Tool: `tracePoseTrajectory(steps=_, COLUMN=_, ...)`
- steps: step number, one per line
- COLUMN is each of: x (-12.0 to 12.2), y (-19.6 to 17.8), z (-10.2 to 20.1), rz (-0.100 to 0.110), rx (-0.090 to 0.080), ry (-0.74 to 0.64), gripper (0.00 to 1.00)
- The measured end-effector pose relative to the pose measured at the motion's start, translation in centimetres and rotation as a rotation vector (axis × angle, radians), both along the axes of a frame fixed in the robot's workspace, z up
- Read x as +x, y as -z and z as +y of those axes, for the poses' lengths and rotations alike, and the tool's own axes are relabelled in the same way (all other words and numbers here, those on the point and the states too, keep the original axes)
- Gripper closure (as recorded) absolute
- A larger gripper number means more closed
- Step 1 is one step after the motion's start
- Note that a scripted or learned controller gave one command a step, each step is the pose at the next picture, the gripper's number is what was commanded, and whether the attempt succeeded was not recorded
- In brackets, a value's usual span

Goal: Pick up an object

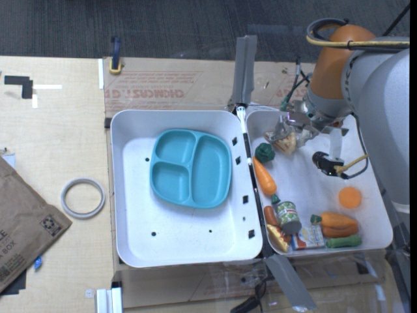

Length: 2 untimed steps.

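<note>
My gripper (287,130) is low over the far left corner of the right bin (378,182). A tan, crumpled-looking object (285,144) lies right under it, partly hidden, and I cannot see whether the two touch. Just left of that sits a dark green object (264,152), with an orange carrot (264,177) in front of it. An orange ball (350,197) rests near the bin's right wall. Along the near wall lie a small can with a green label (287,215), a red sausage (269,214), a yellow piece (278,238), a small printed box (310,238), an orange bun-like object (339,222) and a green pod (343,242).
The left bin (130,194) holds a blue divided plate (191,167). A roll of tape (83,197) and a cardboard box (23,223) lie on the bench to the left. The grey arm (384,96) hangs over the right bin's far right side.
</note>
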State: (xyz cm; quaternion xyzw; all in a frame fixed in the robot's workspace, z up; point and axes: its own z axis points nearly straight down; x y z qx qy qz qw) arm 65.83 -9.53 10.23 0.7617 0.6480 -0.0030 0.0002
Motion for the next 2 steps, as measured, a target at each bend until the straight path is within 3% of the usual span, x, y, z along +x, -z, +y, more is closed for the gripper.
tracePoseTrajectory(steps=1, x=0.09, y=-10.55, z=2.3, rz=-0.004, rx=0.002, ry=-0.193, gripper=1.0)
tracePoseTrajectory(steps=2, x=0.08, y=-10.52, z=2.32, rz=-0.004, rx=0.002, ry=-0.193, gripper=0.0)
